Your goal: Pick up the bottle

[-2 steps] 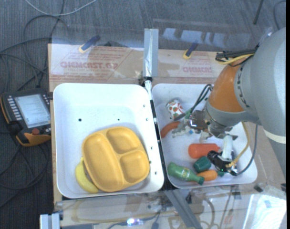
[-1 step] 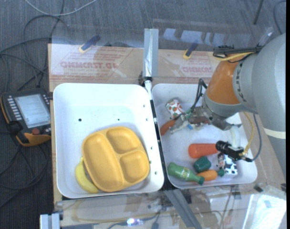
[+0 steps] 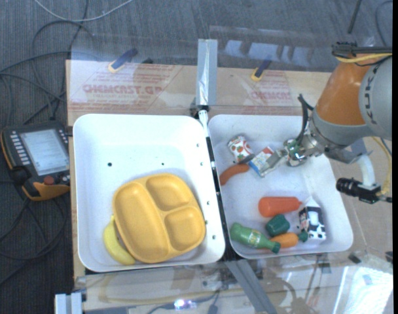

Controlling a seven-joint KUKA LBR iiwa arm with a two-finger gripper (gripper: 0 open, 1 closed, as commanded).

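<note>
The bottle [image 3: 253,237] is green with a yellow label and lies on its side near the front edge of the right bin [image 3: 336,241], its neck pointing right. My gripper [image 3: 295,151] hangs over the back of the same bin, well behind and to the right of the bottle and apart from it. Its tip is just right of a small blue-and-white carton [image 3: 264,161]. Nothing can be seen held in it.
Near the bottle lie a dark green piece [image 3: 276,226], a small orange piece [image 3: 286,240], an orange carrot-like piece [image 3: 279,205] and a black-and-white carton [image 3: 311,222]. Further back are a red-and-white can [image 3: 238,148] and a red-orange piece [image 3: 233,173]. A yellow divided plate [image 3: 161,216] is in the left bin [image 3: 94,149].
</note>
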